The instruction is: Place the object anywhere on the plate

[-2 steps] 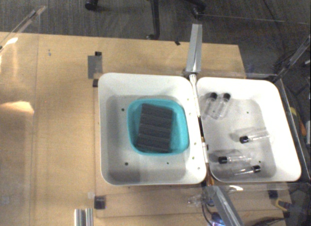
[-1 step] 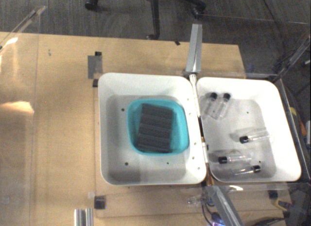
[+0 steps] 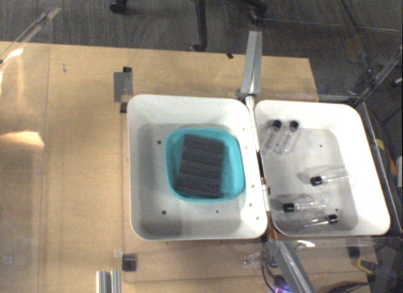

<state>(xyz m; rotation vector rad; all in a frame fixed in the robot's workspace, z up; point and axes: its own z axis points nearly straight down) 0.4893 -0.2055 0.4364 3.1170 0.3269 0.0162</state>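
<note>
Teal plate (image 3: 204, 166) centre-left of frame, in left bin (image 3: 141, 178), dark ribbed block (image 3: 201, 167) on it.

Clear black-capped vials (image 3: 283, 135) lie scattered in right bin (image 3: 365, 159), right of plate, across bin divider.

Gripper state: cannot tell.

Judgement: carry runs right-to-left.

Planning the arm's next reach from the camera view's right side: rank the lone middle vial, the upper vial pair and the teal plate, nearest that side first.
1. Lone vial, middle of the right bin.
2. Vial pair, that bin's upper left corner.
3. Teal plate, in the left bin, under a dark ridged block.
</note>
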